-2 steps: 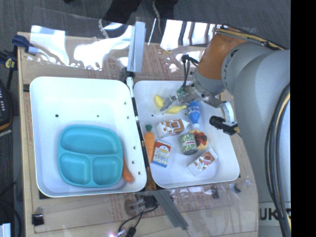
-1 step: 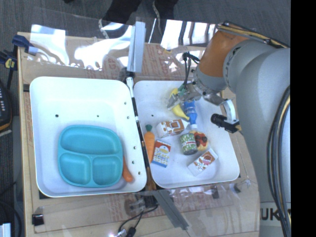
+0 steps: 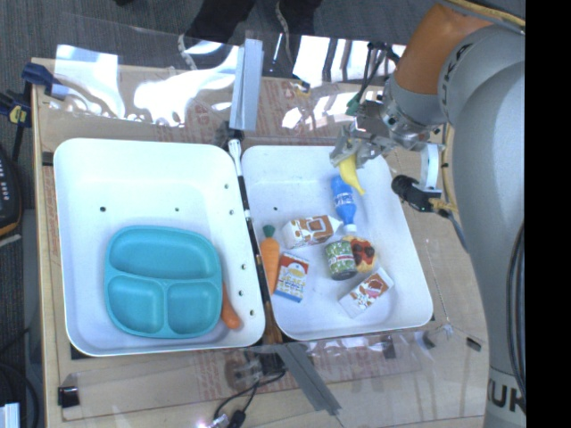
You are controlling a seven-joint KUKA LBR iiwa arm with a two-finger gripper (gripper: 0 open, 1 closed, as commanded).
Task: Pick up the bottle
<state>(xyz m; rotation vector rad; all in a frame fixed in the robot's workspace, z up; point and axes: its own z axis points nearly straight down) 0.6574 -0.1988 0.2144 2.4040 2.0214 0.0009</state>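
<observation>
The bottle [image 3: 345,203] is blue with a white cap and lies on its side in the right bin [image 3: 268,172], cap pointing to the near side. My gripper [image 3: 355,150] hangs over the far part of that bin, just beyond the bottle's far end. A yellow banana [image 3: 354,176] lies directly under the gripper, between it and the bottle. The view does not show whether the gripper touches the banana or the bottle.
Near the bottle lie a small carton [image 3: 308,231], a green can [image 3: 340,259], a red fruit [image 3: 363,253], two snack boxes [image 3: 292,277] [image 3: 367,293] and a carrot [image 3: 269,255]. The left bin [image 3: 80,163] holds a teal divided plate [image 3: 165,281] and another carrot [image 3: 230,315].
</observation>
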